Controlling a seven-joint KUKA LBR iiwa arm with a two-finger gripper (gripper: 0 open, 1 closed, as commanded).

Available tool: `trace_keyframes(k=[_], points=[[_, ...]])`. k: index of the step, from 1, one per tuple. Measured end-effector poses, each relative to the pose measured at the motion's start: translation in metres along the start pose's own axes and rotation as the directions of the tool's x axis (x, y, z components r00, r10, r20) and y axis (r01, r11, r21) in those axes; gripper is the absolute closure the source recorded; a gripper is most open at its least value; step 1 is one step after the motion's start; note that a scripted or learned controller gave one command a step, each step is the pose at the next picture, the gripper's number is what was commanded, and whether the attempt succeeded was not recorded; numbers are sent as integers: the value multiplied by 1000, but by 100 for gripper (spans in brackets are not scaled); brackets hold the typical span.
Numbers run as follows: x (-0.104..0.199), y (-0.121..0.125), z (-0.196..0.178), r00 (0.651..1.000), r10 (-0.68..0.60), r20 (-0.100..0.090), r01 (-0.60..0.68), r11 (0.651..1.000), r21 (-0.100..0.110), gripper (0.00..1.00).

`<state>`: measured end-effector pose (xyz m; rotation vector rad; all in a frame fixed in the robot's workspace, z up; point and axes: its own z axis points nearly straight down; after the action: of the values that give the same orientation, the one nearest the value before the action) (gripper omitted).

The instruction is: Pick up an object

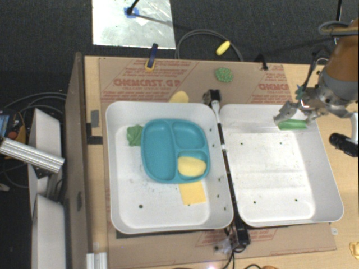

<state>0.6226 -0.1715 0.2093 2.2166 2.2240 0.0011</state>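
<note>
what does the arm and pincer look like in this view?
The arm has a grey rounded body with an orange-brown band above the wrist. A thin dark cable runs along its left side, and small lit spots show near the wrist. The pincer is pale grey metal, blurred at this size.

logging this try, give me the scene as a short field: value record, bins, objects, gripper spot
left bin: holds a teal divided tray, a green leafy piece at its left edge, a flat yellow square just below it
tray contents: yellow rounded piece in the lower right compartment
right bin: green stick-shaped object near its far edge
gripper: over the far edge of the right bin, right by the green stick
grasp: cannot tell
</note>
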Motion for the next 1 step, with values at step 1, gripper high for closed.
trace_keyframes(k=[1], points=[[-21, 26, 132, 1000, -1, -1, 1, 1000, 7, 0]])
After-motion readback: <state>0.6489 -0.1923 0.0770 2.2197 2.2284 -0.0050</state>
